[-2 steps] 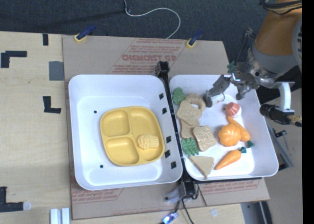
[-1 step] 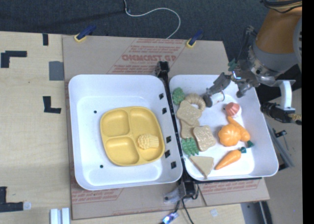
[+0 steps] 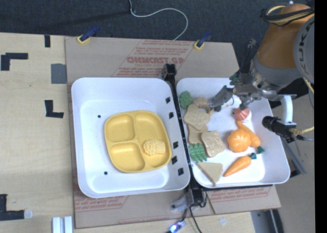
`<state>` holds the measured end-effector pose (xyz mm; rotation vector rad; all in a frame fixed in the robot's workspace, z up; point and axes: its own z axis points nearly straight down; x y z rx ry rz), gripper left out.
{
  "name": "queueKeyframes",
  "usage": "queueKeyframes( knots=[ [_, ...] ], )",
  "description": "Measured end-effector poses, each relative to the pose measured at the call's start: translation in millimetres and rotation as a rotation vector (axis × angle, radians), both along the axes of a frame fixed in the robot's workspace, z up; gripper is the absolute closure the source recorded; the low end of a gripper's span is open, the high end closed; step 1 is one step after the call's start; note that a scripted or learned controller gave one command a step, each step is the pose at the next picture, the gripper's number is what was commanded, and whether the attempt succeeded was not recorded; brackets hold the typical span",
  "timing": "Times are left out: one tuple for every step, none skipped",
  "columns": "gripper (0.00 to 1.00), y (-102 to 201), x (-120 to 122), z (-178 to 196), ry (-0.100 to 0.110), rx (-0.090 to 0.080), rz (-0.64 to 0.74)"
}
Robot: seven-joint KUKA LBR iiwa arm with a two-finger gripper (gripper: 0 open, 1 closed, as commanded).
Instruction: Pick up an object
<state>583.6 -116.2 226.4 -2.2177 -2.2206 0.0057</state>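
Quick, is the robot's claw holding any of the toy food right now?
Gripper: over the right white bin, above the toy food; open or shut cannot be told, and nothing shows held.

**Arm reaching in from the right**

We see the arm (image 3: 286, 38), grey with its orange band, bent in from the right. Our gripper (image 3: 231, 100) hangs low at the wrist; its finger spacing is unclear to us.

Orange carrot (image 3: 237, 165) lying at a slant, orange gourd (image 3: 241, 140) beside it, bread slices (image 3: 204, 130), all in right bin (image 3: 273, 173)
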Motion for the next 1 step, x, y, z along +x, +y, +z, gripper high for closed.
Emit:
queueKeyframes(
  knots=[
    [0.00, -9.0, 1.8, -52.0, 0.001, 0.000, -0.001]
  ],
)
